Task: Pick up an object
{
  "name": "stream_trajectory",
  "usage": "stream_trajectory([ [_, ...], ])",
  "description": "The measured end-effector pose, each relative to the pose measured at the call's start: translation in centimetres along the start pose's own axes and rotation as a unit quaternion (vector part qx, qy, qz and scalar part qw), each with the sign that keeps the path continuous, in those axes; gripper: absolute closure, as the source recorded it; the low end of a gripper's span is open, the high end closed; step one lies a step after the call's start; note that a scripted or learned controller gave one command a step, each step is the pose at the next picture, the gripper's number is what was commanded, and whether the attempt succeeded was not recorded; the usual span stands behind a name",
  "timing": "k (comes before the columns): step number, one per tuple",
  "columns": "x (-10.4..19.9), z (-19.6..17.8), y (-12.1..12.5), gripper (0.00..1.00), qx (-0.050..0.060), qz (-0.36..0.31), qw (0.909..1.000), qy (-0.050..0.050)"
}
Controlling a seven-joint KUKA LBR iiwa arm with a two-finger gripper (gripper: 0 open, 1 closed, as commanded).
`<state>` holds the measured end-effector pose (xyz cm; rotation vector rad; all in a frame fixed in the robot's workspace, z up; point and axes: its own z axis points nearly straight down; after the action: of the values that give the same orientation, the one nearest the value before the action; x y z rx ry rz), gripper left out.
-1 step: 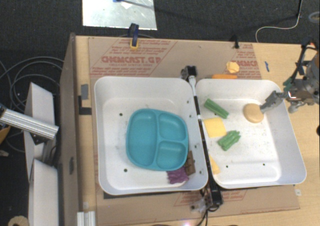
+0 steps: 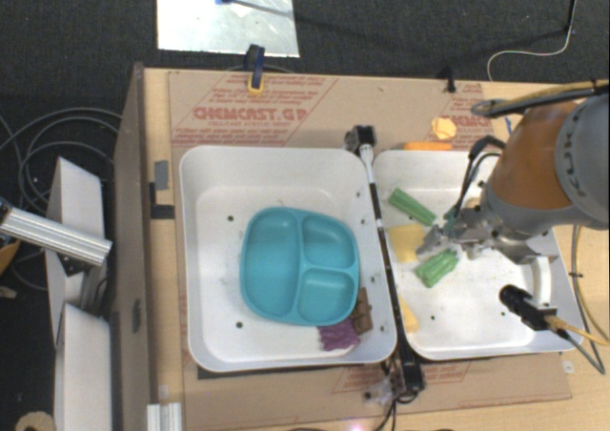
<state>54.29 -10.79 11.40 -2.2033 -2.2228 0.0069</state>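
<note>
Claw (image 2: 448, 240) is low in the right bin (image 2: 477, 338), right above a green block (image 2: 437, 269); fingers blurred, can't tell if open or gripping. A second green block (image 2: 412, 205) lies near the divider, with a yellow piece (image 2: 406, 241) beside it. Left bin (image 2: 214, 181) holds a teal divided plate (image 2: 300, 267) and a purple object (image 2: 336, 335) at its lower edge.

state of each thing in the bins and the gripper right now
teal divided plate: lying flat in the left bin
purple piece: at the plate's near edge
green block: lying loose in the right bin
second green block: lying under the gripper
yellow piece: flat, by the divider
</note>
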Motion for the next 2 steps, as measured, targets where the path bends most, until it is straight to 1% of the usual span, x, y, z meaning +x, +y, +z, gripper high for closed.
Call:
stream_trajectory([
  [1, 0.1, 3.2, -1.8, 0.00, -0.005, 0.004, 1.0000, -0.002],
  [2, 0.1, 1.9, -1.7, 1.00, -0.007, 0.004, 1.0000, -0.003],
])
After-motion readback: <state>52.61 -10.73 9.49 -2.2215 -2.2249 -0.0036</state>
